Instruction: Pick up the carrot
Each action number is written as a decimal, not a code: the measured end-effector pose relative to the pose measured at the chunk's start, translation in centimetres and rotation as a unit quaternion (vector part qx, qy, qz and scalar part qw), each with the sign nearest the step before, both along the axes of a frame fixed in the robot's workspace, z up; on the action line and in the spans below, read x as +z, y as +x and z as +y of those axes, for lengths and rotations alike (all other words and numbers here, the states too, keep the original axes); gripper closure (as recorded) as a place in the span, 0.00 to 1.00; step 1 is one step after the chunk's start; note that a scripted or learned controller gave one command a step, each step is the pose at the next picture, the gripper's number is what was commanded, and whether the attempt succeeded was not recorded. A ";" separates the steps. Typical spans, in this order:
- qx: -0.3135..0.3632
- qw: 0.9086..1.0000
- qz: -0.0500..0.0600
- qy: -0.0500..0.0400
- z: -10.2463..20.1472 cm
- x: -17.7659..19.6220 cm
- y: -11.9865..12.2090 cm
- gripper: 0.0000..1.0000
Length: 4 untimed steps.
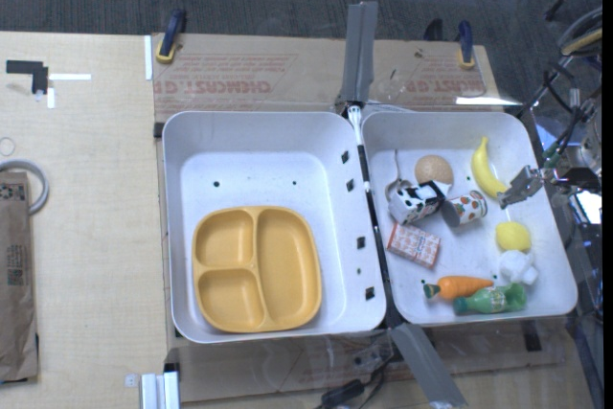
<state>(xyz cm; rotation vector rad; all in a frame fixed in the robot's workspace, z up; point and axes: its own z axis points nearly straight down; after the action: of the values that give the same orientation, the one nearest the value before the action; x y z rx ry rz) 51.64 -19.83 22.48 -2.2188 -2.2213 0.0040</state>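
The carrot (463, 285) is orange with a green stub at its left end and lies flat near the front of the right bin (544, 144). A green bottle (490, 300) touches it on the front side. My gripper (522, 186) hangs over the bin's right side, between the banana (487, 170) and the lemon (513, 236). It is well behind the carrot and apart from it, and nothing shows in its grasp.
The right bin also has a brown round bun (434, 170), a black-and-white cow-pattern carton (417, 201), a small can (466, 207), a pink snack box (415, 245) and a white lump (517, 268). A yellow divided plate (257, 266) lies in the left bin (182, 206).
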 end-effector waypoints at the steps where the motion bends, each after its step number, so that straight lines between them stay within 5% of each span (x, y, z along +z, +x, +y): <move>1: -0.272 0.962 0.001 -0.001 -2.4 -2.9 -4.0 0.00; 2: -0.447 0.894 0.000 -0.002 -1.2 6.0 -2.4 0.00; 3: -0.632 0.775 0.000 -0.003 -2.2 16.0 -3.8 0.00; 4: -0.632 0.775 0.001 -0.003 -2.4 20.9 -3.8 0.00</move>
<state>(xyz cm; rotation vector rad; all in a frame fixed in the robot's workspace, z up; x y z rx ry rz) 47.82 -22.20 43.33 -3.1259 -0.3207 0.0095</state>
